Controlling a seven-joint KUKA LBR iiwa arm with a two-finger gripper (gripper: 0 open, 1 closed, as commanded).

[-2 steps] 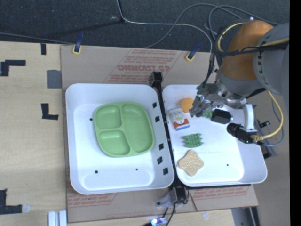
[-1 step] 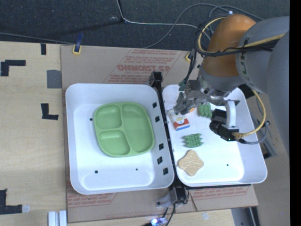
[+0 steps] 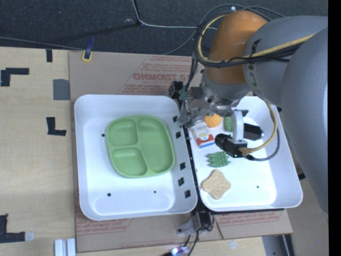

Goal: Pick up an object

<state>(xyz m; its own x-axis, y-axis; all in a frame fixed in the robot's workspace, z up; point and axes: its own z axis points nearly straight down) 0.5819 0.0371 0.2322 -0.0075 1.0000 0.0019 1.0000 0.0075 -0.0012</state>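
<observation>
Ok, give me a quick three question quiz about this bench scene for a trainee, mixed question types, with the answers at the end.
1. True or false: the light green plastic divided plate lies in the left white bin.
2. Multiple choice: the tan waffle-shaped cracker toy lies in which part of the right white bin? A) far edge B) near half C) outside it
3. Fill in: beside the small red and white carton lies a small round ______ ball.

Key: 1 true; 2 B; 3 orange.
</observation>
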